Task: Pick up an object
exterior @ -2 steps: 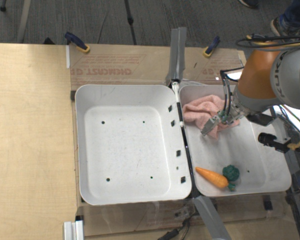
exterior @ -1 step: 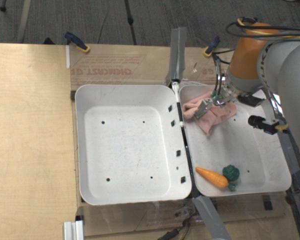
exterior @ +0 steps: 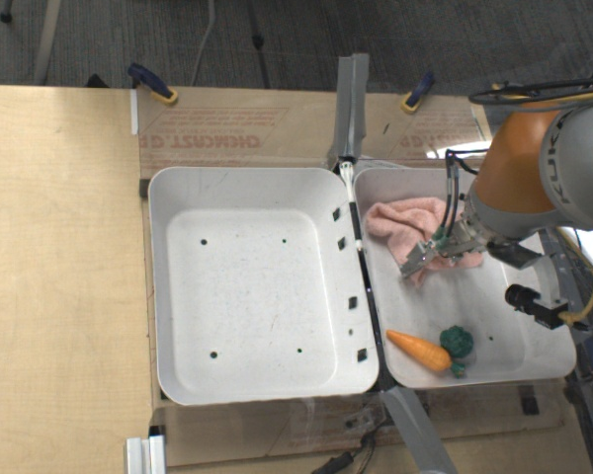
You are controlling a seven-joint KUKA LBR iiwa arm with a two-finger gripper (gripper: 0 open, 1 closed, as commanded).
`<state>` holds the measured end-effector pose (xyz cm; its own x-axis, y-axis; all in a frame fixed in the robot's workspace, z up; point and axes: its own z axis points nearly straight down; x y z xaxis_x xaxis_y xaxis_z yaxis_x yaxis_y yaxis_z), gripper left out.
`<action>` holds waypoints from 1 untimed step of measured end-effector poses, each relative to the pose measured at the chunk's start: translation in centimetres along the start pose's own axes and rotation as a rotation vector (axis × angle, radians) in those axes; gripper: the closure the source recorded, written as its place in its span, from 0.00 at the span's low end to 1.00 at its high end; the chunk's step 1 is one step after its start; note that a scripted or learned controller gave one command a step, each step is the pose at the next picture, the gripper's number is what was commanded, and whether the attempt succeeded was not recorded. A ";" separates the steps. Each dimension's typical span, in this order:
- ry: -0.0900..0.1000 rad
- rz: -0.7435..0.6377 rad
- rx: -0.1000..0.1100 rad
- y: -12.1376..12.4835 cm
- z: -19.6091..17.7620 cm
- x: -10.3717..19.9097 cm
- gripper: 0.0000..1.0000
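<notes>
In the right bin (exterior: 534,363), the tool (exterior: 422,261) hangs over the edge of the pink cloth (exterior: 407,220); whether its fingers are apart cannot be told. The toy carrot (exterior: 420,351) lies nearer the front.

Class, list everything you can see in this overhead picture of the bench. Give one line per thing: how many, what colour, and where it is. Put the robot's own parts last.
bins: two, white, side by side on the bench
cloth: one, pink, crumpled at the far end of the right bin
toy carrot: one, orange with a green top, near end of the right bin
clamps: two, blue with orange tips, on the far edge of the cardboard sheet
cardboard sheet: one, brown with red print, under the bins
bench: one, light wood, left of the bins
arm: one, grey with an orange band, reaching in from the right
end effector: one, grey metal, low over the right bin at the cloth's edge
</notes>
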<state>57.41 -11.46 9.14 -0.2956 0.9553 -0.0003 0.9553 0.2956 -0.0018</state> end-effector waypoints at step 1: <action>-0.001 0.053 0.003 8.3 0.0 -1.5 0.00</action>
<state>65.75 -10.42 9.11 -0.2449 0.9695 -0.0011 0.9695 0.2449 -0.0051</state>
